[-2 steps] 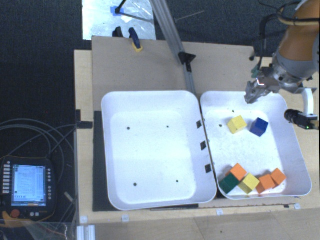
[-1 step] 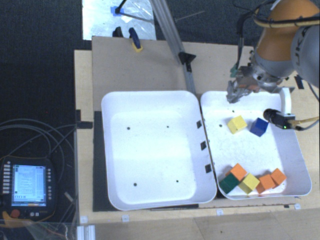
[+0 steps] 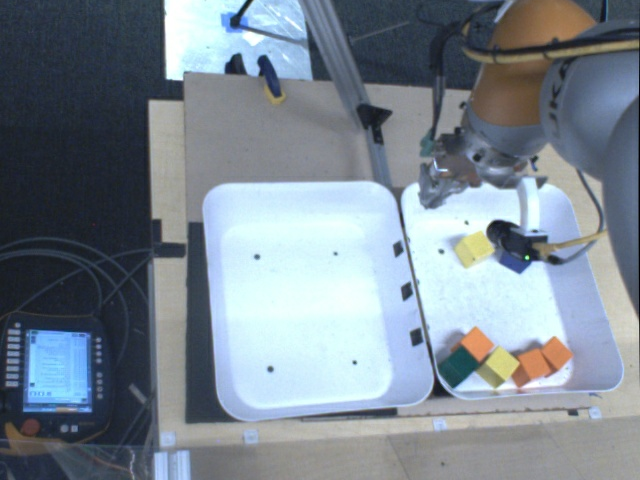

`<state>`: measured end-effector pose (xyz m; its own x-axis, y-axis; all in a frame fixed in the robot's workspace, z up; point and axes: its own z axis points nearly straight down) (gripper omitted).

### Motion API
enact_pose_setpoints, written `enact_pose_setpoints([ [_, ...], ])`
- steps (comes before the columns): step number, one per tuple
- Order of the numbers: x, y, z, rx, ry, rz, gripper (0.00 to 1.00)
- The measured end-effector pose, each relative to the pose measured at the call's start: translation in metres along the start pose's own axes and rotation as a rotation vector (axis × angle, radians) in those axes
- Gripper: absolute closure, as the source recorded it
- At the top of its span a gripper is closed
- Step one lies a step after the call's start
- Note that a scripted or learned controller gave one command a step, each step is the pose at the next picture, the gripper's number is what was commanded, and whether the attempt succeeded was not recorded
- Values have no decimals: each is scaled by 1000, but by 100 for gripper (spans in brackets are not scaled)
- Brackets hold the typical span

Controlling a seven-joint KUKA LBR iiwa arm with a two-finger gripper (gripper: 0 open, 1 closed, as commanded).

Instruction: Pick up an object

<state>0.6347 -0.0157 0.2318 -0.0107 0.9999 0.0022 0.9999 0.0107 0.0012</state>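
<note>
A tan bench (image 3: 300, 133) carries two shallow white bins side by side, with dark floor around it. The left bin (image 3: 225, 218) has only a few small dark dots on its floor. A handheld control screen (image 3: 55, 373) with trailing cables lies on the floor off the bench's left edge, and a slim grey pole (image 3: 340, 63) slants down from the top to the bench's back edge.

The right bin (image 3: 585, 298) holds the blocks. One yellow block (image 3: 474, 249) lies alone near the bin's middle, a little toward its back edge, tilted on the floor and touching nothing. Along the front edge sits a cluster: a green block (image 3: 458, 367), an orange block (image 3: 477, 344), a second yellow block (image 3: 497, 367) and two more orange blocks (image 3: 545, 358) toward the front right corner (these are packed close, some touching).

The gripper (image 3: 437, 190) hangs over the right bin's back left corner, apart from the lone yellow block; whether it is spread or closed I cannot tell, and nothing is seen in it.
</note>
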Motion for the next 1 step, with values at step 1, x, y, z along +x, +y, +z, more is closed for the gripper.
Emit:
enact_pose_setpoints([
  [1, 58, -18, -3, 1, 1, -1, 100],
])
